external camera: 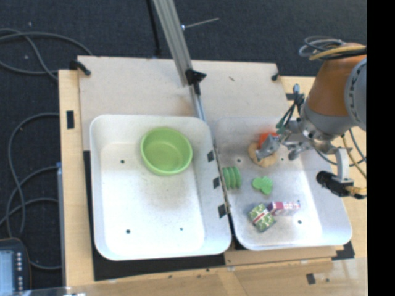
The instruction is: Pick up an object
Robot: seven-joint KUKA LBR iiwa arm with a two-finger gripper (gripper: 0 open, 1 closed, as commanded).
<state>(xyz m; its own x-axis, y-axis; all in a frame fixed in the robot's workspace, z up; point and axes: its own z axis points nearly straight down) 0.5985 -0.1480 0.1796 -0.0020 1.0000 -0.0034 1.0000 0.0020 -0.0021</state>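
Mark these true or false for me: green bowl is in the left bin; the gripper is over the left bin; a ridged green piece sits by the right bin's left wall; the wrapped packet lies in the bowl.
1. The green bowl is in the left bin. True.
2. The gripper is over the left bin. False: it is over the right bin, at a tan object.
3. A ridged green piece sits by the right bin's left wall. True.
4. The wrapped packet lies in the bowl. False: it lies on the right bin's floor.
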